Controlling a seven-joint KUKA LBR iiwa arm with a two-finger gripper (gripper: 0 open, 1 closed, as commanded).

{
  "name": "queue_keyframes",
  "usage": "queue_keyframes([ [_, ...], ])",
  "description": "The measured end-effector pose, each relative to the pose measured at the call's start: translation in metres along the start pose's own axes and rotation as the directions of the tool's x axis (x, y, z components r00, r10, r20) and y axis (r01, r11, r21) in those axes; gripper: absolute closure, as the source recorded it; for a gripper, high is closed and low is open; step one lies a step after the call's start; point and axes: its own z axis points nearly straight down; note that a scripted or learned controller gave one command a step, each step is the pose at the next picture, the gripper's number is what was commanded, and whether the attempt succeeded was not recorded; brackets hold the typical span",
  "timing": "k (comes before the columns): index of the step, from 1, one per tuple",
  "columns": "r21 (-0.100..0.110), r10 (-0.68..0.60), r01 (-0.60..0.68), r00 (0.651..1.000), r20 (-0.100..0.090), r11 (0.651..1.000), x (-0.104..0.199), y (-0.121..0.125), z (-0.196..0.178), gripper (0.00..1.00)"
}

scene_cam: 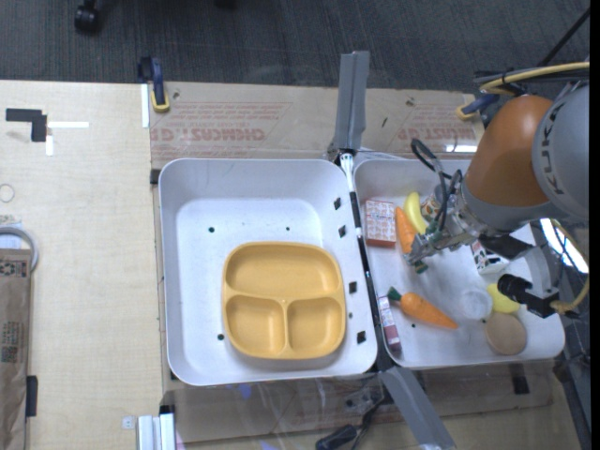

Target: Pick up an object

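Arm: the wrist is lowered into the right bin point(553, 345), reaching in from the right, with the gripper point(419, 254) near the bin's middle.
Jaws: whether they are released or clenched cannot be told; nothing is seen between them.
Candidates: a carrot point(424, 309) lies just below the gripper on bare floor; a banana point(413, 210) and an orange piece point(404, 230) lie pressed together just above it, beside a small red box point(379, 222).
Other items: an egg-like ball point(506, 335) and a yellow piece point(503, 296) sit at the lower right, close to the arm.
Left bin: a yellow tray point(283, 300) is held in the left bin point(178, 251); it is not needed for this step.
Best choice: the carrot is judged easiest, as it lies apart from its neighbours.
Approach: the jaws should be set across the carrot's narrow width, centred on its thick part.
Risk: a closure near the banana cluster could catch two things or push them aside.
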Motion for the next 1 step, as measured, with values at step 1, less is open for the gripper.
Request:
queue_keyframes([
  [1, 0.001, 0.146, -0.146, 0.989, 0.001, 0.989, 0.0557, 0.0533, -0.1098, 1.0],
])
